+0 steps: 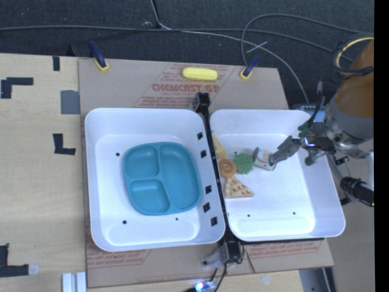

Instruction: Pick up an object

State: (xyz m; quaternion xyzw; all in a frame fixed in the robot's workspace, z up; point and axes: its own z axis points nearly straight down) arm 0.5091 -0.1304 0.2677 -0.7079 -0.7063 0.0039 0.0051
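Observation:
In the right bin (304, 218), several small objects lie near its left wall. They are a green bumpy toy (244, 162), an orange ring (227, 168), a tan wedge-shaped waffle piece (237, 190) and a thin yellow piece (217, 146). My gripper (261, 159) reaches in low from the right, and its tip is just right of the green toy, close to it or touching it. I see nothing held by it.
The left bin (103, 126) holds a blue divided plate (161, 177). A yellow corn toy (199, 73) lies on the cardboard behind the bins. Cables run across the dark back. The arm's body (349, 120) hangs over the right bin's right edge.

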